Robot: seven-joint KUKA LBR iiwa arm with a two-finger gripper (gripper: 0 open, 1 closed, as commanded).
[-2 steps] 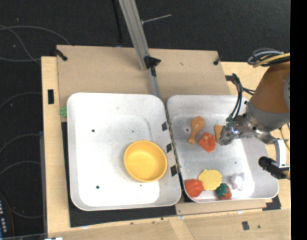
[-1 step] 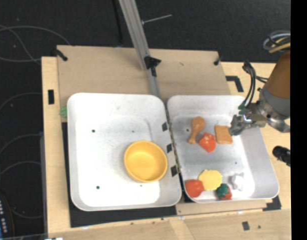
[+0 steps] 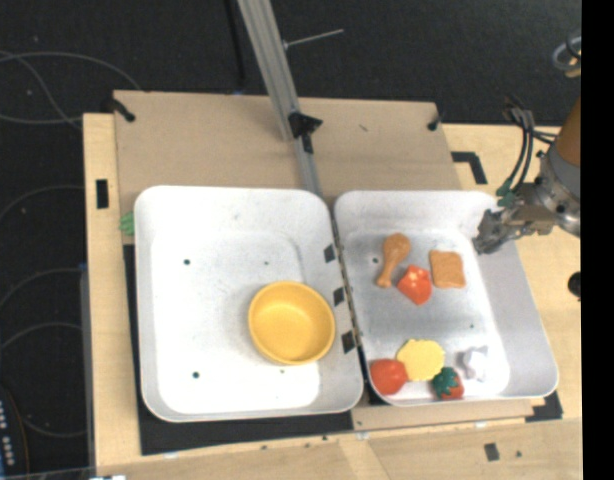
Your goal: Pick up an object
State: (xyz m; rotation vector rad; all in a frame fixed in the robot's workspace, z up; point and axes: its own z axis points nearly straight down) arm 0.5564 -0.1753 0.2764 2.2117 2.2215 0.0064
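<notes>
Gripper (image 3: 490, 232) hovers at the right bin's upper right edge, with nothing seen between its fingers

The arm reaches in from the right, and its dark gripper sits over the rim of the right bin (image 3: 517, 308); whether the fingers are spread or pressed together cannot be told, and it touches none of the objects. Nearest to it is a tan block (image 3: 447, 269), with a red piece (image 3: 415, 285) just beside that and a drumstick (image 3: 392, 259) to the left. Along the bin's near edge lie a tomato (image 3: 388, 376), a yellow piece (image 3: 420, 359), a small red and green piece (image 3: 447, 384) and a small white piece (image 3: 474, 363). In the left bin (image 3: 187, 268) a yellow bowl (image 3: 291, 322) stands upright near the right wall
</notes>
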